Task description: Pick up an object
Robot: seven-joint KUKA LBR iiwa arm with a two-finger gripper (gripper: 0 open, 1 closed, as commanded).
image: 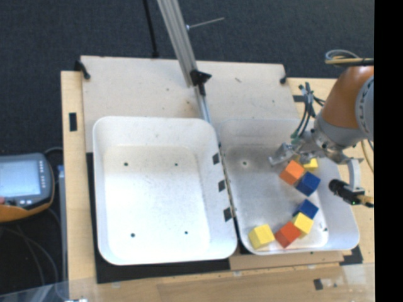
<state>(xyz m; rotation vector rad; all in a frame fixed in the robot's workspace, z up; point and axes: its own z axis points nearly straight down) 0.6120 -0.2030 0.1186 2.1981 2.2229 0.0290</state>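
Claw hung low in the right bin beside the orange cube, approach seemingly underway, its opening impossible to tell; closing squarely came next.

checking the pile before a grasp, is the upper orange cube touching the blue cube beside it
Touching: the camera view shows the orange cube pressed against the blue cube with no gap.

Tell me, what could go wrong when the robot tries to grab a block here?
The gripper hangs right above an orange block that touches a blue block and a small yellow block. It might push them apart or pinch two at once. Four more blocks huddle near the right bin's front wall, so fingers may bump that wall there.
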